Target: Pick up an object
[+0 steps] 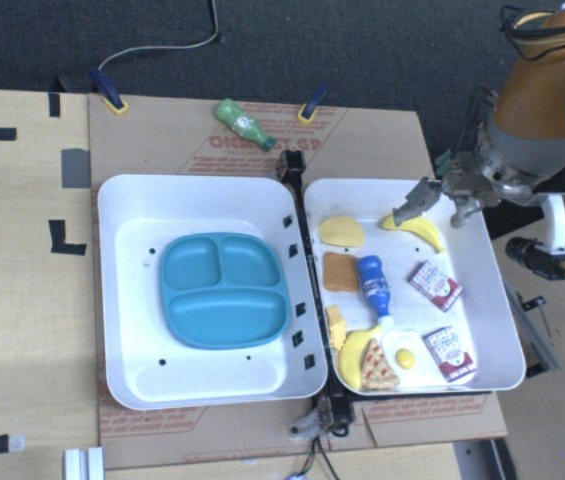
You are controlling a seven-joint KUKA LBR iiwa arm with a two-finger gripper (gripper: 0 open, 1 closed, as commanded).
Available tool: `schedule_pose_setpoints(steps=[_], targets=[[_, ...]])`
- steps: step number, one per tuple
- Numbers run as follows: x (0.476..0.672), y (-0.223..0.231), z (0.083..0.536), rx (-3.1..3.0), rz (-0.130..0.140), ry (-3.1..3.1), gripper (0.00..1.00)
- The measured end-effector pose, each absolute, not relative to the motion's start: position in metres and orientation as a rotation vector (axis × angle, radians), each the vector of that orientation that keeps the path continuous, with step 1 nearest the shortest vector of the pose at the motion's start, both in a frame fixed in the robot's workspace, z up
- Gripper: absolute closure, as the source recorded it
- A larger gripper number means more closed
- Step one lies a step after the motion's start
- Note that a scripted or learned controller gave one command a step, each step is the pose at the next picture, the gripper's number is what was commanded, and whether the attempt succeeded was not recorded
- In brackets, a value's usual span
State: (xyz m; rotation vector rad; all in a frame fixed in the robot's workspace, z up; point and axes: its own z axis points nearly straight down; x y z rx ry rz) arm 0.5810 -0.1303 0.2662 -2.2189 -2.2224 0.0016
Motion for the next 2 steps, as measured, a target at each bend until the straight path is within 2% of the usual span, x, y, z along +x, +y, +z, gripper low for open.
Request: schedule_pose_setpoints(steps=[1,2], targets=[[0.583,-0.101,0.156,-2.218,0.003,-2.221,0.0],[0.591,-0.099,0.087,-2.222,-0.004,-2.225,0.0]])
